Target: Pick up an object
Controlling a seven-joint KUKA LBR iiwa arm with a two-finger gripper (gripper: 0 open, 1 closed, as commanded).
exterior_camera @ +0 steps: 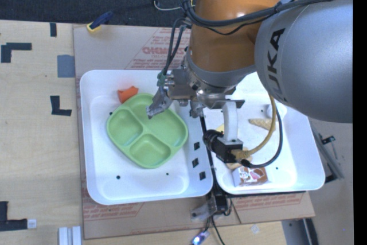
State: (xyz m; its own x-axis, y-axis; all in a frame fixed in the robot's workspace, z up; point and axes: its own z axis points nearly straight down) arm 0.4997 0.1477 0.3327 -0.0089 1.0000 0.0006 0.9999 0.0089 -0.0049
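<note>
Green and smooth, a plate [146, 135] with three dips lies in the white bin [97, 178] on the left of the view. It sits a bit crooked and fills much of the middle of that bin. An orange thing [128, 93] peeks out just behind the plate's far edge. It is too small for me to say what it is.

The gripper [156, 106] points down at the far rim of the plate, close to the orange thing. It looks like it meets the rim, but I cannot be sure. I cannot tell if the gripper is open or closed. I see nothing held in it.

The big grey arm [309, 49] comes in from the right. Its round orange band [229, 3] hangs over the place where the two bins meet.

The other white bin [298, 172] is just beside the first one, on the right. A pale yellow thing [261, 121] lies in it, partly under the arm. A small brown and white packet [252, 175] lies near its front edge. These two are well apart from the plate.

Both bins rest on a sheet of cardboard [114, 46] with red print. The cardboard lies on a pale wooden desk [28, 140] with black marks on it
</note>
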